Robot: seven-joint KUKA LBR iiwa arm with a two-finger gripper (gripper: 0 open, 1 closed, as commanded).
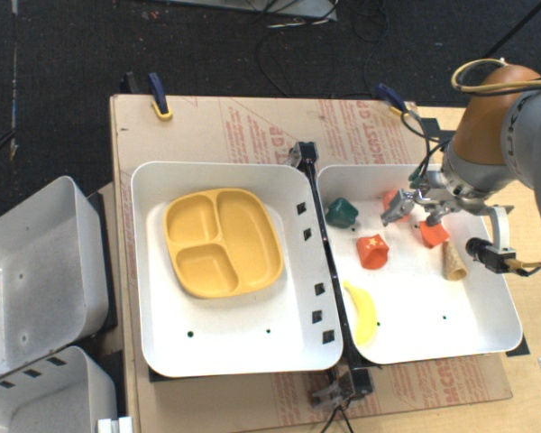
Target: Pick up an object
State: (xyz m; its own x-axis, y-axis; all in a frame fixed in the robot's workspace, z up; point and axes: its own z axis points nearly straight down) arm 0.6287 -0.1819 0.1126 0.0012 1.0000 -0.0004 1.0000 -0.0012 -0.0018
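In the right bin (487,327), the pincer (413,207) hung low over the far half, its fingers apart with nothing between them. An orange-red block (434,234) lay just beside it, a red piece (373,252) sat nearer the middle, and a dark green object (342,211) rested near the dividing wall. A cork-like cylinder (453,261) and a yellow banana (362,313) lay closer to the front (both well clear of the fingers). The left bin (153,332) carried a yellow divided plate (224,241). By my reading, nothing was lifted yet: the closing and raising remained.
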